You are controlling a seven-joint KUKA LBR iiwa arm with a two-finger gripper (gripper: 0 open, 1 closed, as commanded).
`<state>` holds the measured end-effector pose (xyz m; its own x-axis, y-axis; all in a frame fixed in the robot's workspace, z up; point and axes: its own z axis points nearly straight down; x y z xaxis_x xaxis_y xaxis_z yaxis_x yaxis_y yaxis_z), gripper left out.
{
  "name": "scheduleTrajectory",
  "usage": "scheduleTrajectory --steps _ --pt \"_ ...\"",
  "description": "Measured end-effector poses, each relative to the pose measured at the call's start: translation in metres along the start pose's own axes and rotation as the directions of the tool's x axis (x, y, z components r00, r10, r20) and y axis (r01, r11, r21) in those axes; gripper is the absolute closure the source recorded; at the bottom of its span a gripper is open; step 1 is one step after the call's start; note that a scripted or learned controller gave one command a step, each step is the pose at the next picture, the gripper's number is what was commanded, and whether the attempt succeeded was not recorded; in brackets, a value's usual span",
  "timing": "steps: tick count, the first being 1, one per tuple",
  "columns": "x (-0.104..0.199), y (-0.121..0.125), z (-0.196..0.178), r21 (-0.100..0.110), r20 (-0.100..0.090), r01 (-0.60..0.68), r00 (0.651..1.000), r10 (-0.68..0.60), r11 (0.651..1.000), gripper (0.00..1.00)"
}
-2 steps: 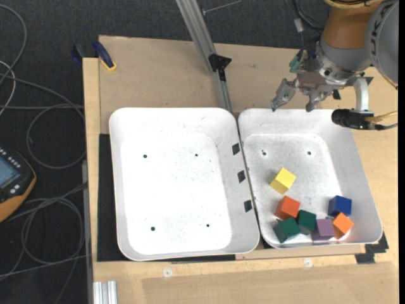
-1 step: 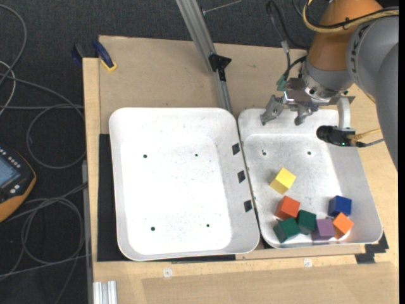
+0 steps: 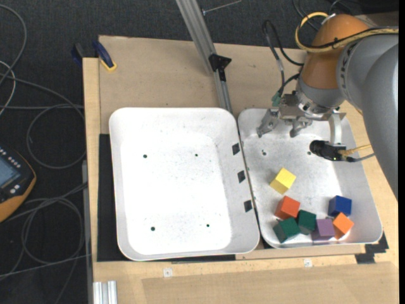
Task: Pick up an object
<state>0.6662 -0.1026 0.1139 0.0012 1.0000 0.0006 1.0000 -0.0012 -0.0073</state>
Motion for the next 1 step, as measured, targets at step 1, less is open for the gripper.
scheduleTrajectory --steps 1 --pt "0.0008 0.0027 -0.0161 -0.01 0.0 0.001 1.0 -0.001 1.0 1.0"
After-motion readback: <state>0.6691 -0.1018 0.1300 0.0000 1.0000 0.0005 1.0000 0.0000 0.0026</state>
